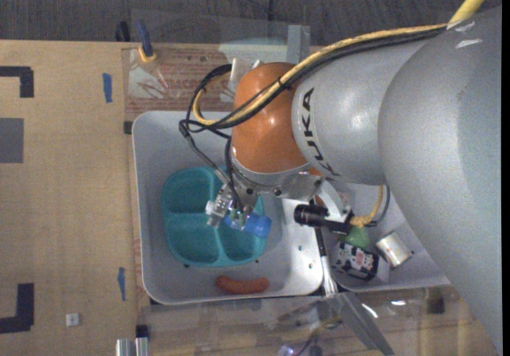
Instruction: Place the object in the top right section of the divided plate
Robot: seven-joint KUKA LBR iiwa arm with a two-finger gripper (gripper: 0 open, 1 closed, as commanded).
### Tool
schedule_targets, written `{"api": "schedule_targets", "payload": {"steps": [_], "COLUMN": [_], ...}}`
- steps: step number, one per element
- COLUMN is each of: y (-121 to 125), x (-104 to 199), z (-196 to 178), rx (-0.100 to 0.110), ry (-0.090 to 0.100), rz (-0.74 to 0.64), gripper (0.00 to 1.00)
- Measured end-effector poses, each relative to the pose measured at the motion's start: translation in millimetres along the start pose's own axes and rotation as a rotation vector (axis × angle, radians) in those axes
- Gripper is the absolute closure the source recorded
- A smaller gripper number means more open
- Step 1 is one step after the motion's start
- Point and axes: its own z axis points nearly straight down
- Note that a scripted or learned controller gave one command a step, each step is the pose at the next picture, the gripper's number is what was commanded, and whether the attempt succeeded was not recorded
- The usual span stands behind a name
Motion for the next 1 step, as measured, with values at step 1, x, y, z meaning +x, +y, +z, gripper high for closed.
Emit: {"api": "schedule_targets", "payload": {"steps": [1], "y": [27.3], "x": [50.5], "z": [-114.4], "rx": [0.002], "ry": [0.001], "rz": [0.072], "gripper": [1.00]}}
